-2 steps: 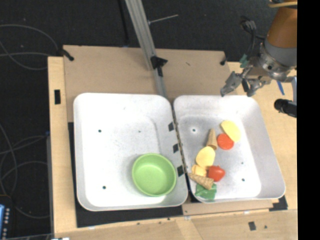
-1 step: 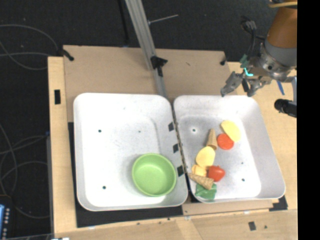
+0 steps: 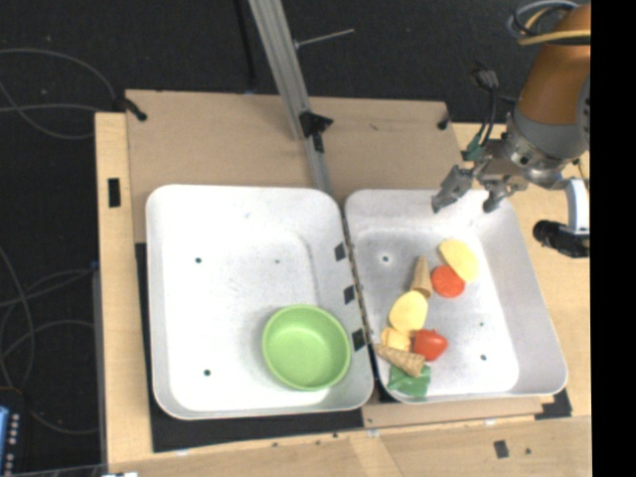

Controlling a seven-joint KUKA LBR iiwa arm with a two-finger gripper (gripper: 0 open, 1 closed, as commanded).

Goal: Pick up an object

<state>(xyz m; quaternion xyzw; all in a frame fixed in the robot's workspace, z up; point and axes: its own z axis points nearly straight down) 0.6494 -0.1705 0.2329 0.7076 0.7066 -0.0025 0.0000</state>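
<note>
Grey gripper (image 3: 465, 196) (fingers spread) above right bin (image 3: 507, 361)

single fixed camera above the wooden bench (image 3: 229, 137), angled downward; both shallow white plastic bins (image 3: 238, 246) framed side by side, mid-distance; arm entering from right

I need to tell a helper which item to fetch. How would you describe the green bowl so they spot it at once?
Look at the left white bin. Near its front edge, toward the right bin, sits the green bowl: round, light green and alone, unlike the small clustered toy foods next door.
</note>
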